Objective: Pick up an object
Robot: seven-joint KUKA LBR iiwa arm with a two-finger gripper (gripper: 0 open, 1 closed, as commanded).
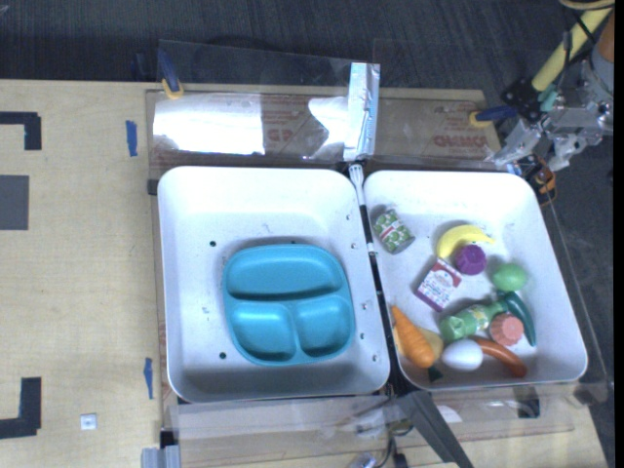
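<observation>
Wooden bench (78, 291); gripper (546, 149) cut off at top-right edge, state unclear; toys (468, 305) overlap.

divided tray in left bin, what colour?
Light blue, plain, no pattern: the divided tray in the left bin, seen in the camera view.

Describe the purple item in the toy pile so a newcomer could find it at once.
Start at the right-hand white bin, the one crowded with toy food. Near its middle lies a yellow banana; the small purple ball-shaped toy sits against the banana's lower edge, above a red and white packet. It is the only purple piece there.
</observation>
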